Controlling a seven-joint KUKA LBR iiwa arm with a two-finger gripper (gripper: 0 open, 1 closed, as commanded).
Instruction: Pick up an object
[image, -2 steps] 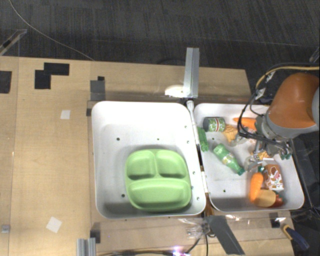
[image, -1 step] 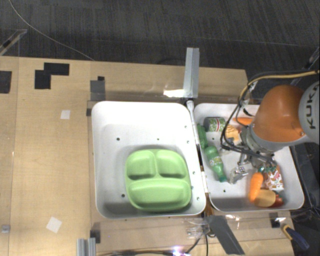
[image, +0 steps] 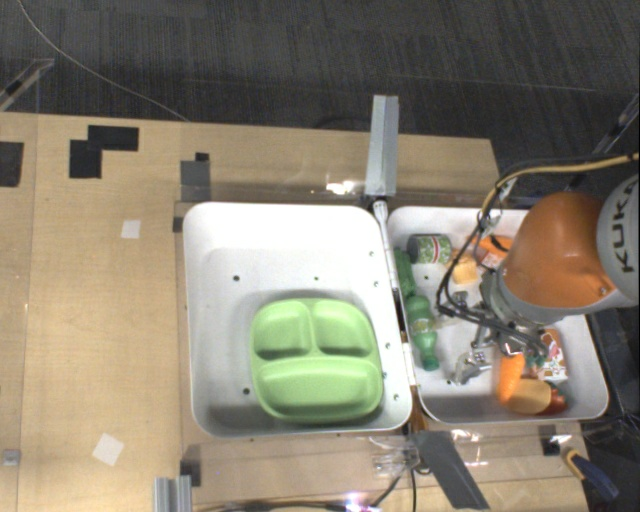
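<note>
My gripper (image: 470, 364) hangs low inside the right bin (image: 437, 404), under the orange wrist band (image: 555, 250). It sits over bare bin floor, just right of a green bottle (image: 414, 312) that lies along the bin's left wall. An orange and yellow object (image: 518, 388) lies right of the gripper. A green-labelled can (image: 432, 248) lies at the bin's far end. The arm hides much of the bin's right half.
The left bin (image: 212, 262) holds a green divided plate (image: 315, 358) toward its near side. A colourful packet (image: 551, 362) rests by the right bin's right wall. A metal post (image: 382, 150) stands behind the divider between the bins.
</note>
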